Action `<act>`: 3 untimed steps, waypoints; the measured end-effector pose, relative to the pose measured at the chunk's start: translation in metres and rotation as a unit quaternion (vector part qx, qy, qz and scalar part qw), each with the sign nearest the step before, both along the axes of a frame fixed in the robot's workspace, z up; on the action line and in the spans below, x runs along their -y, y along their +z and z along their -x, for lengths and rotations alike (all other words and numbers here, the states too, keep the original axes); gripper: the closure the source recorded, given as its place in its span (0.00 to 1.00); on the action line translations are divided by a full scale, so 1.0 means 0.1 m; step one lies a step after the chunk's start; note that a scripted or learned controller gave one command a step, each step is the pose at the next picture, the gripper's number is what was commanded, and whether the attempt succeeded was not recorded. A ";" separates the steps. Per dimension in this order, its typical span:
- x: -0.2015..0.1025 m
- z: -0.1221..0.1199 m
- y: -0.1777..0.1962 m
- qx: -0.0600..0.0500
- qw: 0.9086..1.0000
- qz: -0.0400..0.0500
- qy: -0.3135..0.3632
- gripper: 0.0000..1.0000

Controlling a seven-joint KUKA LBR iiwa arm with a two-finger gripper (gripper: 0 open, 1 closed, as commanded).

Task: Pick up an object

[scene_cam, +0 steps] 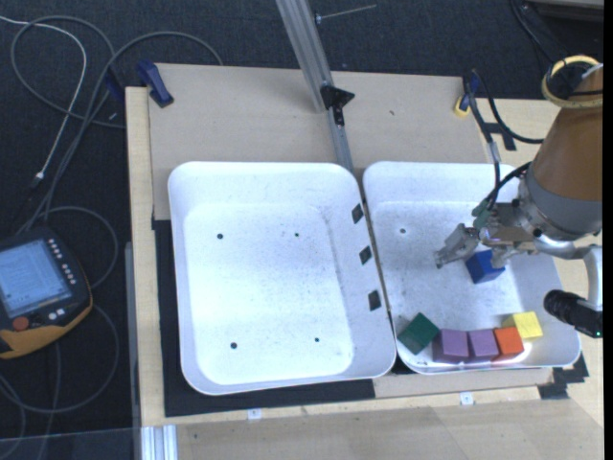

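Right-hand shallow white bin [421, 195]: green [419, 333], purple [453, 344], red [484, 342], yellow [528, 326] cubes; blue cube [485, 264] beneath two-finger gripper [469, 248], grip indeterminate.

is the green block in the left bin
No, the green block lies in the right bin, near its front edge beside the purple block.

Grey-orange arm [575, 161] reaching from right, tool [469, 242] lowered, pointing left

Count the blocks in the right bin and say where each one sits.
5. A blue block lies mid-bin beside the claw. Along the near edge sit a green block, purple block, orange block and yellow block. The arm may hide others.
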State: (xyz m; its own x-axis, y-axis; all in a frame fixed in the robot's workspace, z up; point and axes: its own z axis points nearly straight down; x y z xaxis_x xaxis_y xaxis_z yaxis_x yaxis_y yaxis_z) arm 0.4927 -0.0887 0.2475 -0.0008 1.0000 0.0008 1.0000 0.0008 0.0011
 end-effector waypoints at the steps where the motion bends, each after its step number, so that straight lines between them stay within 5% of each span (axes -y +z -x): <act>1: 0.56 0.04 0.70 0.004 1.000 0.003 -0.002 0.00; 2: 0.95 -0.47 -0.04 -0.003 1.000 0.000 -0.001 0.00; 3: 0.69 -0.30 -1.16 -0.006 1.000 -0.002 0.000 0.00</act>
